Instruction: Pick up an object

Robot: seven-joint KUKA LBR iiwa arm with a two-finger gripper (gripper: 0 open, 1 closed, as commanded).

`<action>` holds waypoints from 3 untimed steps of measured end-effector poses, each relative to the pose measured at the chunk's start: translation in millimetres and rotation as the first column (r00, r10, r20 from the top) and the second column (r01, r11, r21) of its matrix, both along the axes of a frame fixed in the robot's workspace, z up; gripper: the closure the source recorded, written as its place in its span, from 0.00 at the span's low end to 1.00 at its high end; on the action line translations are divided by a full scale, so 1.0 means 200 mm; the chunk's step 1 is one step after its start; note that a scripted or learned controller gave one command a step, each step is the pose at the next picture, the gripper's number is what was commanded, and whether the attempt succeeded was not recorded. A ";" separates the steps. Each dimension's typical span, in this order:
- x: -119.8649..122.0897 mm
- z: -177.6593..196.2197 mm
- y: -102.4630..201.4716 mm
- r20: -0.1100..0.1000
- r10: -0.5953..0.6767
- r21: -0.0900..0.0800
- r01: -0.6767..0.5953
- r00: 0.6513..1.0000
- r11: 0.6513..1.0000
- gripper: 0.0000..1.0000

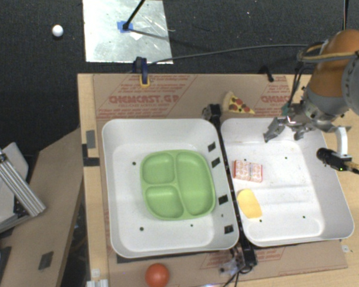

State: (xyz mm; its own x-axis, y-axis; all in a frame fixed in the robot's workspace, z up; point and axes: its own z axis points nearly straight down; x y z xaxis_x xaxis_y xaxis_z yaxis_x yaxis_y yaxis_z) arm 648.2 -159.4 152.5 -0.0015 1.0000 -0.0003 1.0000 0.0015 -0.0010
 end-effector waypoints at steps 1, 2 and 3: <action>-0.04 -0.29 0.01 0.000 0.000 0.000 0.000 1.000 1.000 0.00; -0.03 -0.34 0.01 0.003 0.001 -0.001 -0.001 1.000 1.000 0.00; -0.03 -0.28 0.01 0.007 0.002 -0.001 -0.002 1.000 1.000 1.00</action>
